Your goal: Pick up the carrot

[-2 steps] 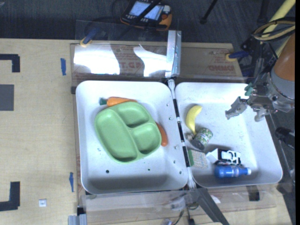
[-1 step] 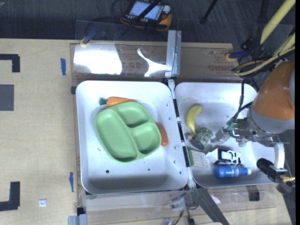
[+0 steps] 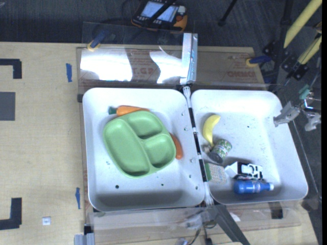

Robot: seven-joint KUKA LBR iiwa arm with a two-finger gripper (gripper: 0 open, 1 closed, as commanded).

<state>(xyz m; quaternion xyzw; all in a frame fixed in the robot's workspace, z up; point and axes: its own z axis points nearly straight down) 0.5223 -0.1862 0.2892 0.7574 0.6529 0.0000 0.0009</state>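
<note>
**Carrot tucked behind the green plate, gripper off at the far bin's edge**

The gripper (image 3: 296, 114) sits at the right rim of the right bin (image 3: 265, 103); whether it is open or closed cannot be told from this slanted view, and nothing is seen in it. The carrot (image 3: 134, 109) lies well apart from the gripper, across the divider in the left bin (image 3: 97, 137), touching the upper edge of the green divided plate (image 3: 139, 143). A second orange piece (image 3: 177, 146) peeks out at the plate's side nearest the gripper. Between the gripper and the carrot, in the right bin, lie a banana (image 3: 210, 128), a small can (image 3: 221, 149) just below it, and a blue bottle (image 3: 251, 187) lower down.
</note>
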